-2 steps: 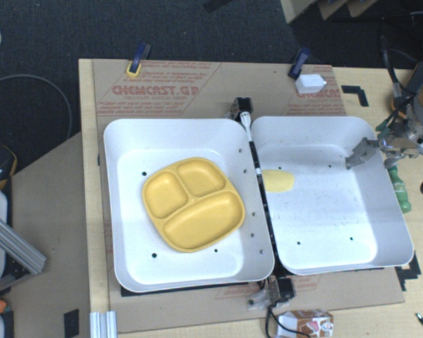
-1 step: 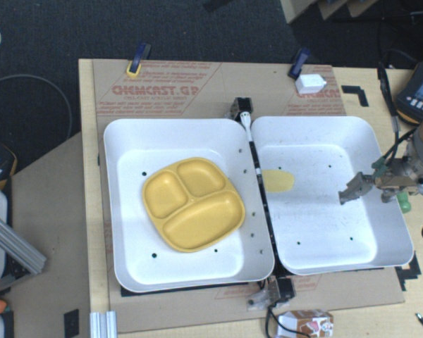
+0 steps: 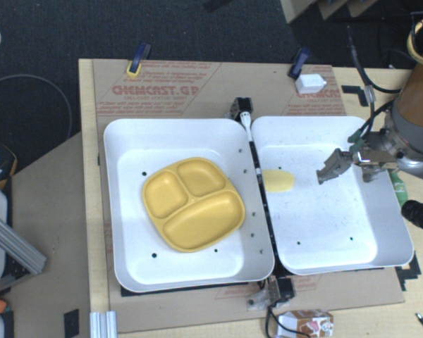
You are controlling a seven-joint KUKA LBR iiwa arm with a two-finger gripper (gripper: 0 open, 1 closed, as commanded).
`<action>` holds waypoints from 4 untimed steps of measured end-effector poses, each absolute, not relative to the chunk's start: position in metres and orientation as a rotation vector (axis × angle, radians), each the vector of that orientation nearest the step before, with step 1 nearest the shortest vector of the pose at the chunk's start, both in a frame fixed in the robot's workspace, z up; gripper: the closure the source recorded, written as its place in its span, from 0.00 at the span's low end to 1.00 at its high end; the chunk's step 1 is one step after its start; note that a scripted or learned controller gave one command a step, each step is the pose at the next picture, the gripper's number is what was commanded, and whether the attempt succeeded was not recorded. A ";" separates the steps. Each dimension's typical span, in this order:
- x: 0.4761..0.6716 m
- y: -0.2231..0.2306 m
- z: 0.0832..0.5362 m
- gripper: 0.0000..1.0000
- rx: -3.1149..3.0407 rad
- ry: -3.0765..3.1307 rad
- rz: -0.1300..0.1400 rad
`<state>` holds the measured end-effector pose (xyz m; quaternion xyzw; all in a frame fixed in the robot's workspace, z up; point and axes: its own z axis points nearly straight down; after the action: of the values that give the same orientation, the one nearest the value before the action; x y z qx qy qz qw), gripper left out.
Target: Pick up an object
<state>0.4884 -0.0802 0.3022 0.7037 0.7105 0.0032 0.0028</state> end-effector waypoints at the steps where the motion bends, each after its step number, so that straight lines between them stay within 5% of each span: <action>1: 0.480 -0.049 0.506 0.00 2.204 2.216 0.024; 2: 0.479 0.143 0.537 0.00 2.200 2.241 0.012; 3: 0.480 0.134 0.546 1.00 2.215 2.222 0.010; 4: 0.478 0.162 0.466 1.00 2.221 2.229 -0.015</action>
<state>0.4784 0.1620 0.4664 0.7058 0.7084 -0.0048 -0.0027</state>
